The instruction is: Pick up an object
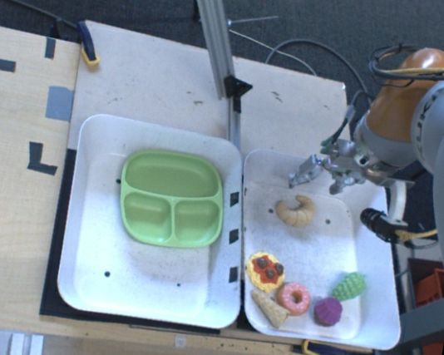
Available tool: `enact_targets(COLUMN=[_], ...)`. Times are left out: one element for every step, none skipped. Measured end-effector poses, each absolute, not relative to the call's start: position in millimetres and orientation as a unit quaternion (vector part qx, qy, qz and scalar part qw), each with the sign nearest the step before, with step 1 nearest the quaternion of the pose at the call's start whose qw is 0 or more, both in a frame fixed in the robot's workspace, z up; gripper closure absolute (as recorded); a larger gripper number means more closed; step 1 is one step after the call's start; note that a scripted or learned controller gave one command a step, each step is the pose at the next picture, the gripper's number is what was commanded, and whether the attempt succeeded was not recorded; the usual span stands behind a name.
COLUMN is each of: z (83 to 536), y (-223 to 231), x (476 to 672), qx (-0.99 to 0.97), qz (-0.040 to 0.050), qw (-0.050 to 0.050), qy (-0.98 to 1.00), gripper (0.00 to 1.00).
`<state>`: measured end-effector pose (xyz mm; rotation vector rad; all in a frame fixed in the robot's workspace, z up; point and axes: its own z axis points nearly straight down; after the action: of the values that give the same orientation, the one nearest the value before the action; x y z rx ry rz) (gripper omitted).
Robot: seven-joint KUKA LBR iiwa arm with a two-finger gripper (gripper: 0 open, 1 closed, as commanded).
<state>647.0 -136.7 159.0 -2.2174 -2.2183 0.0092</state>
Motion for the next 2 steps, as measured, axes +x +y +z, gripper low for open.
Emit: enact_targets(z=[108, 121], y=[-126, -127], x=[645.3, 646.4], qx=[-0.707, -0.707], qz=[0.0021, 0.0008], qw=[0.002, 0.001], qy=[-0.708, -0.708], gripper=[0.00, 1.00])
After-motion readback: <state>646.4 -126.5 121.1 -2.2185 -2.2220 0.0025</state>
